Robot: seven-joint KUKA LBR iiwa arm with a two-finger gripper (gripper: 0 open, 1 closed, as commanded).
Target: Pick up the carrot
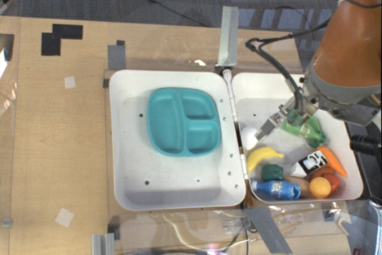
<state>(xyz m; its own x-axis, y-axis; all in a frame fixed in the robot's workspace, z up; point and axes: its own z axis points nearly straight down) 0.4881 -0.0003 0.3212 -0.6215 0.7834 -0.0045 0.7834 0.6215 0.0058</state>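
The carrot (332,160) lies in the right bin (262,92) near its right wall, orange body pointing lower right. Its green leafy top (305,128) points up-left. My gripper (289,123) hangs low over the bin just up-left of the carrot, at the leafy end. It is open: one silver finger (270,125) reaches down-left, and the other sits by the greens, partly hidden under the wrist. The orange body is outside the fingers. The arm's orange band (352,33) covers the bin's upper right corner.
Around the carrot are a black-and-white block (313,161), an orange ball (320,187), a yellow banana (264,156), a dark green piece (273,172), a blue bottle (276,190) and a white object (249,137). A teal divided plate (182,120) sits in the left bin (128,176).
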